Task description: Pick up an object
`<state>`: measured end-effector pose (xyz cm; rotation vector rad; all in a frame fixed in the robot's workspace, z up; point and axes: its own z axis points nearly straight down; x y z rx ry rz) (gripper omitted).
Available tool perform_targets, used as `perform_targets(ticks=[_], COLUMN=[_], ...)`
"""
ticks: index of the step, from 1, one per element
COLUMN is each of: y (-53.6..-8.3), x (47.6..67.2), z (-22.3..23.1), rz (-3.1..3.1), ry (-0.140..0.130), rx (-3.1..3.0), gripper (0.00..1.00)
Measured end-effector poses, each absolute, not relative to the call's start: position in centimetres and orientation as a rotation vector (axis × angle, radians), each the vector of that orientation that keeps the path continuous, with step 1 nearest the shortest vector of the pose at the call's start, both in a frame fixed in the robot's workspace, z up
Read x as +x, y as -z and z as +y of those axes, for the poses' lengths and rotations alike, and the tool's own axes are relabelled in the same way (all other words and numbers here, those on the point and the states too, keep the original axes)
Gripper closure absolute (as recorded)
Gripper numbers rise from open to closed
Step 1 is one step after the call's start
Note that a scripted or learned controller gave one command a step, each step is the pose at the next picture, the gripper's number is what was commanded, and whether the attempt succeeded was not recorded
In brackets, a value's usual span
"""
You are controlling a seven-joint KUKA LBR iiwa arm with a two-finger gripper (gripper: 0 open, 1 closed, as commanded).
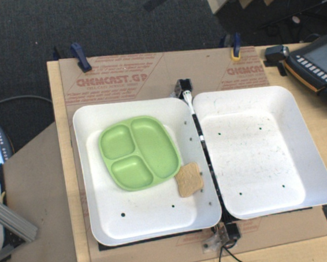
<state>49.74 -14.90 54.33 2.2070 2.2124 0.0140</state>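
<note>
Nearest me, a tan sponge [189, 179] touches a green divided plate [140, 153] in the left bin [97, 216]. The sponge looks light and soft; I'd pinch its edges. I cannot tell the jaws' state.

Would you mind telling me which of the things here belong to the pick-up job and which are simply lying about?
Belonging to the job:
green divided plate, in the left bin
tan sponge-like piece, touching the plate's lower right edge

Just lying about:
right bin
blue clamp
yellow clamp
handheld control pendant
</note>
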Motion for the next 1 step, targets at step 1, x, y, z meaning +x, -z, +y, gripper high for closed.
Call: perform_targets(ticks=[1], y=[-43.42], x=[47.79], z=[-15.32], rz=[2.225], ry=[0.009], rx=[2.231], gripper=[1.00])
